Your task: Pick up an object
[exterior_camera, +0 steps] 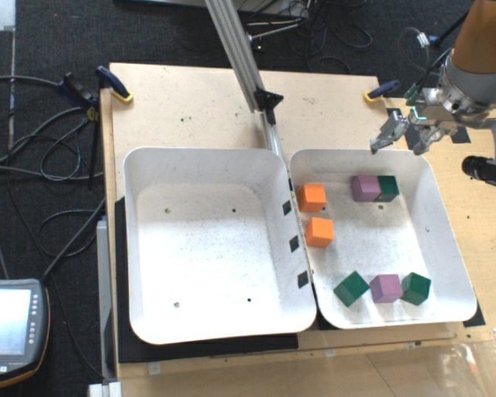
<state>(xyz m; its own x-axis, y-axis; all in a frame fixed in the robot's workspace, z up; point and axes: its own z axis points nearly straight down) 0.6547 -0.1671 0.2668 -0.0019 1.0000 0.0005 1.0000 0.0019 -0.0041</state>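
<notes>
White right bin [446, 246] holds two orange, two purple, three green blocks.

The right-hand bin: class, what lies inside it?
Inside the right-hand bin: two orange cubes, two purple cubes and three green cubes. Their undersides are hidden.

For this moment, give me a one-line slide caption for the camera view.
Open gripper hovers at the back rim of the right bin, which holds seven blocks: two orange, two purple, three green.
</notes>
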